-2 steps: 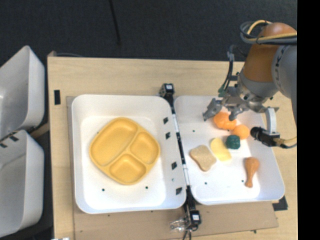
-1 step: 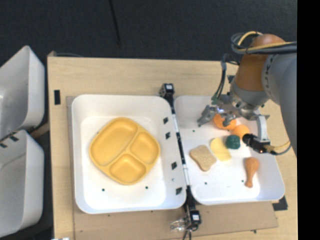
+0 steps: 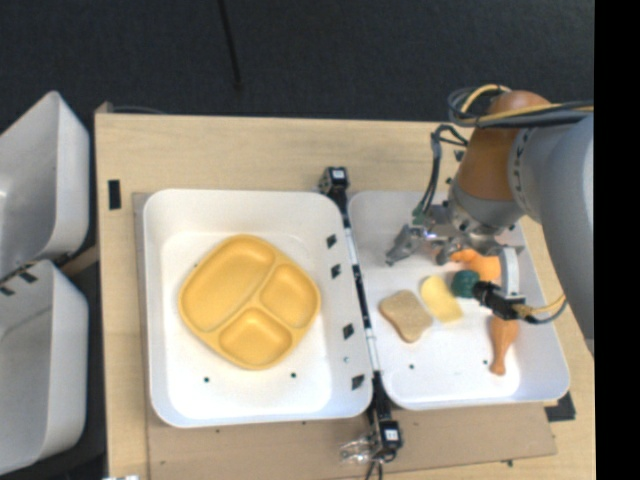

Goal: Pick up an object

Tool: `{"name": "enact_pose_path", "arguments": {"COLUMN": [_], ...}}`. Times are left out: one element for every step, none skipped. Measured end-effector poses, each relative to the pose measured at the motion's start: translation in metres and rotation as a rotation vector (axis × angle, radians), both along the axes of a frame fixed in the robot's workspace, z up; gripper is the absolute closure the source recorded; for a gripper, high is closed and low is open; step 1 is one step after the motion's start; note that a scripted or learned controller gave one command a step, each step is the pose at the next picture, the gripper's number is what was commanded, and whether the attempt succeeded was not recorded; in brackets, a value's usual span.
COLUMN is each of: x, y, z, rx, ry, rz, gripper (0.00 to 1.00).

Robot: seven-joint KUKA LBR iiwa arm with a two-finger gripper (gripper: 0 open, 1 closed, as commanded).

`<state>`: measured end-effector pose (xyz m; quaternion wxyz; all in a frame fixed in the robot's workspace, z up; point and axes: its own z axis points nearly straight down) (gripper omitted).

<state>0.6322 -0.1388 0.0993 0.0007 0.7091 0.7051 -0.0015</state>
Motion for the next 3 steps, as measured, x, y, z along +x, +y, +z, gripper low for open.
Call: {"name": "enact_pose_path", "arguments": {"x": [0.001, -0.006, 0.0], "y": [0.0, -0.007, -0.016], "z": [0.013, 0.07, 0.121], "rx": [0.001, 0.002, 0.002], "ry": [-0.005, -0.007, -0.008], "rz": [-0.003, 0.002, 0.002], "gripper": [1.0, 1.0, 1.0]}}
